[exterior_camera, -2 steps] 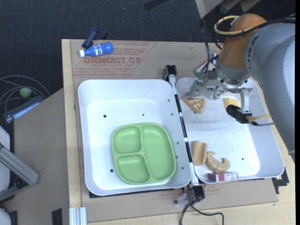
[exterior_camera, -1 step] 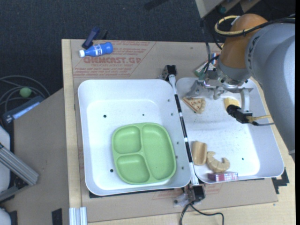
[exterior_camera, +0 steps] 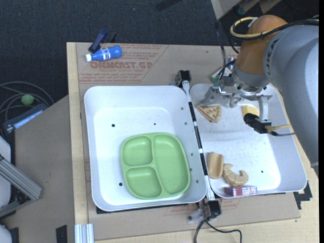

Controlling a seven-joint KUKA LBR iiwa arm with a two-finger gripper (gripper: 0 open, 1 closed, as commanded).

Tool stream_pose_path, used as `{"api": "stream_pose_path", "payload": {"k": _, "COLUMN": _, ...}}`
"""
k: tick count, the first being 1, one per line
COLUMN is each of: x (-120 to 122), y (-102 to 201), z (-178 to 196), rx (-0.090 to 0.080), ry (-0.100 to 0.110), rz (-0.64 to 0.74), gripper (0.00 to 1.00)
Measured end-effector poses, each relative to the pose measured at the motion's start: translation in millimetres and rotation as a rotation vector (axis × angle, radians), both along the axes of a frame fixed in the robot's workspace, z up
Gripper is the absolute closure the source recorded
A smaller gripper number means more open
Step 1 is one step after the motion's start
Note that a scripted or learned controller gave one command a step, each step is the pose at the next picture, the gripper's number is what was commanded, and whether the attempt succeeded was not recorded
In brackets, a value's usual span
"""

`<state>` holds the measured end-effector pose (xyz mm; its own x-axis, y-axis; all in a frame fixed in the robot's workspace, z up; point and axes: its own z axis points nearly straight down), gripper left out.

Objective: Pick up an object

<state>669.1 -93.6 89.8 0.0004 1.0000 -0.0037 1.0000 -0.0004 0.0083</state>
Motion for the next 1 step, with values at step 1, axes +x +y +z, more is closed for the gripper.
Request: {"api": "stream_pose_path", "payload": {"k": 1, "x": -0.1, "y": -3.4, "z": -0.5, "rx": 0.001, "ry": -0.001, "rz": -0.001, "gripper": 0.00}}
